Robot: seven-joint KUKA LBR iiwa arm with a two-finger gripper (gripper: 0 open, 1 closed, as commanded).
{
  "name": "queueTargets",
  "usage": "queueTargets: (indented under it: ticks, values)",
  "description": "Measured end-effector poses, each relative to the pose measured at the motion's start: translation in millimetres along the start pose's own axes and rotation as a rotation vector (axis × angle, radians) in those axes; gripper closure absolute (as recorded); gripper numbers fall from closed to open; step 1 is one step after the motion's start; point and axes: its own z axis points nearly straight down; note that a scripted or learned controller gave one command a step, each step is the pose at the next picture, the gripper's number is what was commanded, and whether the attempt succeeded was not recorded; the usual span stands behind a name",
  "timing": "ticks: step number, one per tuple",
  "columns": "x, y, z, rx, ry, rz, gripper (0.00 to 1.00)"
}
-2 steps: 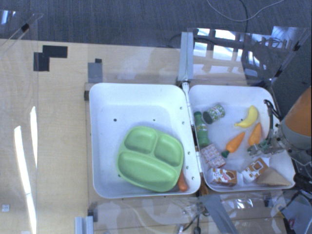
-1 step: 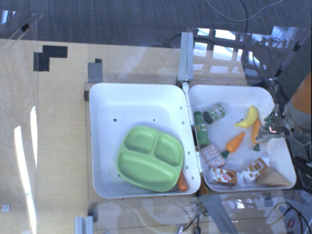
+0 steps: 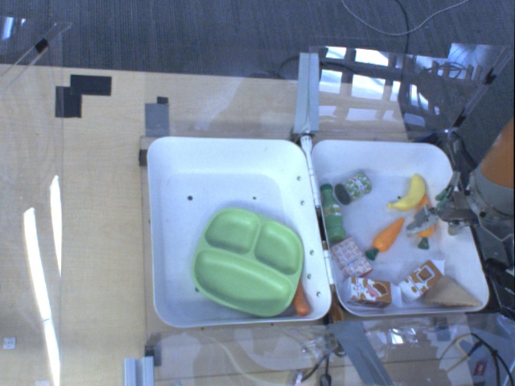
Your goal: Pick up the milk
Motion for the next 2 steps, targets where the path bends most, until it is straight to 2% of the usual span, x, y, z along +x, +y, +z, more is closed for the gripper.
queueTargets:
  ticks: [1,2]
  values:
    - [26.4,-40.6,48.4,0.000,0.002,0.105,0.00]
    - [11.8,-37.5,50.9,-0.008,0.003,-0.016,0.00]
